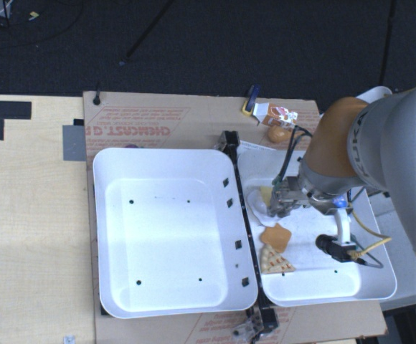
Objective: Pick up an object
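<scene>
Starting at the left, the smooth, rounded white left bin [168, 231] lies beside the right bin [376, 289]. My fingers [278, 205] hang low over the right bin's pale round piece [260, 201]; whether they are released or clenched, I cannot tell. Just below lie an orange wedge [277, 236] and a ridged waffle-like triangle [274, 261].

The table [29, 213] is pale wood, with dark patches at its far left. A brown cardboard sheet [158, 120] lies flat on it. Two white bins sit side by side on the cardboard: left bin [165, 299], right bin [376, 282].
</scene>
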Controlling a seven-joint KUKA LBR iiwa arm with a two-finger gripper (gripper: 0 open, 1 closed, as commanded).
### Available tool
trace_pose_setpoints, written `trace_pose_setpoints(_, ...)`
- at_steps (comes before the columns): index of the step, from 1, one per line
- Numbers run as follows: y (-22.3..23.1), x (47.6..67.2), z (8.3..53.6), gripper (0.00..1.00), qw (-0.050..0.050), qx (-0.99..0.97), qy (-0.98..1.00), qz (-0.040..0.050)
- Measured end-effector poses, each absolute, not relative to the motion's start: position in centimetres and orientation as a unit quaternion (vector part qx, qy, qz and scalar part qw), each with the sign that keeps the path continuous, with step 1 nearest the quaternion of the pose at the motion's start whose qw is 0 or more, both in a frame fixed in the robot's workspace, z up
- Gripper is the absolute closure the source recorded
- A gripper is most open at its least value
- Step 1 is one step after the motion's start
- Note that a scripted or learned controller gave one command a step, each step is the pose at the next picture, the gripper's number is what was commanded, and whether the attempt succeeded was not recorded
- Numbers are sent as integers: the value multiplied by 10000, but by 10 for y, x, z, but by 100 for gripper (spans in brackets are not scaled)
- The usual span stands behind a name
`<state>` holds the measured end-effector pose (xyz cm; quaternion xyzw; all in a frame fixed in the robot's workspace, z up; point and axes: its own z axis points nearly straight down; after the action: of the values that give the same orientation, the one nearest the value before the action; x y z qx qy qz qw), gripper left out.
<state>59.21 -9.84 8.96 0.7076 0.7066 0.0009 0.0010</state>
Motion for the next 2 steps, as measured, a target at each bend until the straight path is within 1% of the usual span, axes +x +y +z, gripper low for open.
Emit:
trace_pose_setpoints(1,-110,610,122,100,6,7062,7080,3)
trace_pose_setpoints(2,-27,648,315,100,60,7041,7100,73)
